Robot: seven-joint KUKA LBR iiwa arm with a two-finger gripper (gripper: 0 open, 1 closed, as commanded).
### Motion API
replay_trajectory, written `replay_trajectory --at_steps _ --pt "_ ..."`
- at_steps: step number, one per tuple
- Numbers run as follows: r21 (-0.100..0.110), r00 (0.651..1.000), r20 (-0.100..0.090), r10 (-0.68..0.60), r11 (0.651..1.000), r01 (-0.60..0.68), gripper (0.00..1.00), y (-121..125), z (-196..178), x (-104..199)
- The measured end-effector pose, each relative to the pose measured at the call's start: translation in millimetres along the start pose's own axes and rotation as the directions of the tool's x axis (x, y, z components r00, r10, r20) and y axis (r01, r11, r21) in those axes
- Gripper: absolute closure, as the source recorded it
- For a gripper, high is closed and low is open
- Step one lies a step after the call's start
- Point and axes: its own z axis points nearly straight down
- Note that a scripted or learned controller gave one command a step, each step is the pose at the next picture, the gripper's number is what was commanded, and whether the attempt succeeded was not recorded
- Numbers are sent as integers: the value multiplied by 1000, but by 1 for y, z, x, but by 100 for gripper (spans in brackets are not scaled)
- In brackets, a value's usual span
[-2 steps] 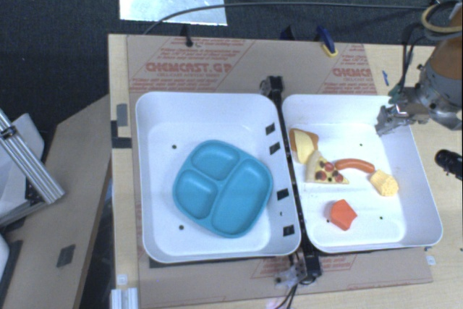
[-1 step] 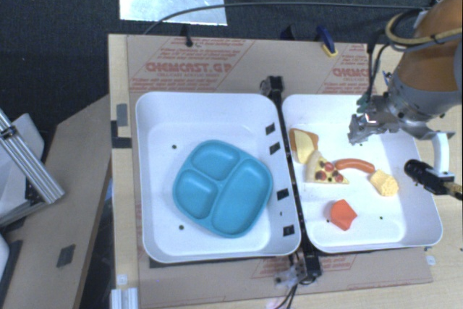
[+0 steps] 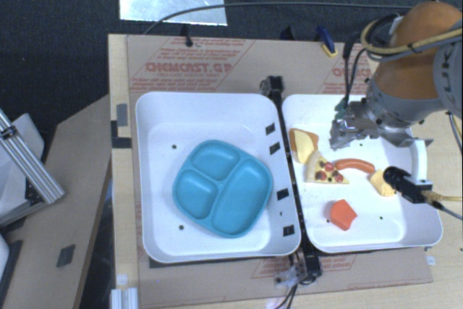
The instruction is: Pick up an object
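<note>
Overhead, the grey arm (image 3: 416, 47) with its orange band reaches in from the right and hangs over the right bin (image 3: 423, 224), its gripper (image 3: 346, 128) low above the bin's upper middle. Whether the fingers are wide or narrow I cannot tell, since the wrist hides them from this slant. Several toy foods lie in the right bin: a yellow wedge (image 3: 304, 143) near the divider, a pizza slice (image 3: 325, 171) just below it, a red sausage (image 3: 354, 165) touching or just beside the slice, a yellowish piece (image 3: 380, 183) partly under a black part of the arm, and an orange block (image 3: 343, 214) nearer the front. The gripper sits just above the sausage and right of the wedge. A blue divided plate (image 3: 222, 187) rests in the left bin (image 3: 155, 148) on the desk (image 3: 195, 61)
</note>
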Motion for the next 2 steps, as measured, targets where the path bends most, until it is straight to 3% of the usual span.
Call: replay_trajectory --at_steps 2 --pt "-1 1000 -1 -3 1000 3 100 -12 -6 117"
